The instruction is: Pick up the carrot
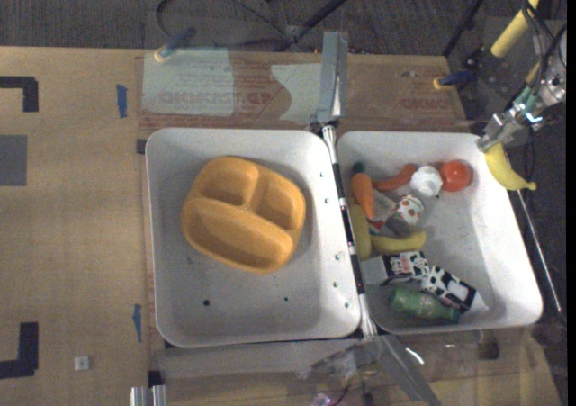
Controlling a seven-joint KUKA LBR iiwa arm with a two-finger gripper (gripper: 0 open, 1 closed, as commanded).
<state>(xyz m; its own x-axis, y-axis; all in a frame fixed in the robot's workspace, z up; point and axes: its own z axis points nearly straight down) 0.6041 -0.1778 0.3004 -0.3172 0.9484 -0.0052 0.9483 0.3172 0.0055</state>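
1. Nearest the camera, along the near edge of the right bin, a green bottle lies on its side with a black-and-white cow-patterned carton just behind it.

2. From where I stand, the gripper hangs over the far right corner of that bin, and a yellow banana dangles from it, its upper end pinched between the fingers. So the gripper is clenched on the banana, not on what the task asks for.

3. The carrot lies in the same bin, hard against its left wall, near the divider between the two bins. That puts it well apart from the gripper, across the width of the bin: to the left in this view and a little nearer the camera.

4. Its long axis runs roughly from far to near, with only a slight tilt, about parallel to the left wall. My judgement is that the fingers would need to close across that axis, with little room on the wall side.

5. The carrot looks short, orange and smooth, with a dark green tip at its far end. A yellow piece touches its near end, and a reddish-orange curved item sits just beside it on the right.

6. The left bin holds an orange divided plate.
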